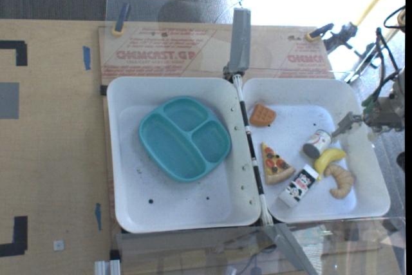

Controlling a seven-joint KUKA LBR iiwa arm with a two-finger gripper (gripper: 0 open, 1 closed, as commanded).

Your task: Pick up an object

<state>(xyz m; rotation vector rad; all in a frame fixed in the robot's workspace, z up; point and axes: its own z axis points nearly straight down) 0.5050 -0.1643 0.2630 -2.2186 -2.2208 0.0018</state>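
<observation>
In the right bin (367,138), the banana (329,158), croissant (342,181), can (315,143) and milk carton (298,185) are crowded together. The hand (347,122) is poised near the can; its spread cannot be told. Neighbours may be knocked, or a round item squeezed out.
</observation>
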